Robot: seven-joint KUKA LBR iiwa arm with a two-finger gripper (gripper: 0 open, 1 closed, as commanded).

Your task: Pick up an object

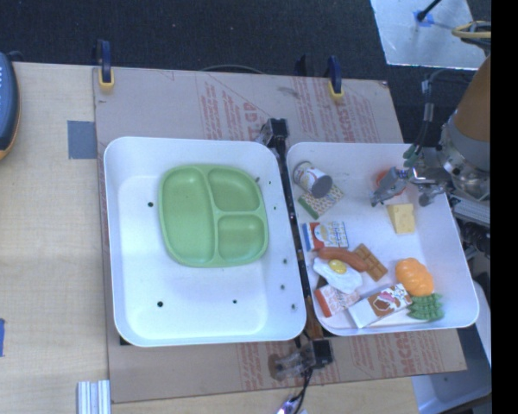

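Down front, our right bin [463, 257] holds the toys: carton [382, 304], orange [413, 276], cheese [402, 218], can [312, 179]. We hover the gripper [406, 182] just above the cheese; jaws' state we cannot tell. Nothing lifted yet, so the whole pick remains.

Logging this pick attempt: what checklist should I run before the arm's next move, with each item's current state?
1. Gripper is over the right bin: ok.
2. Yellow block lies just below it, apart from other items: ok.
3. Something is held: cannot tell.
4. Red item beside the gripper could interfere: cannot tell.
5. Green divided plate lies in the left bin, away from the arm: ok.
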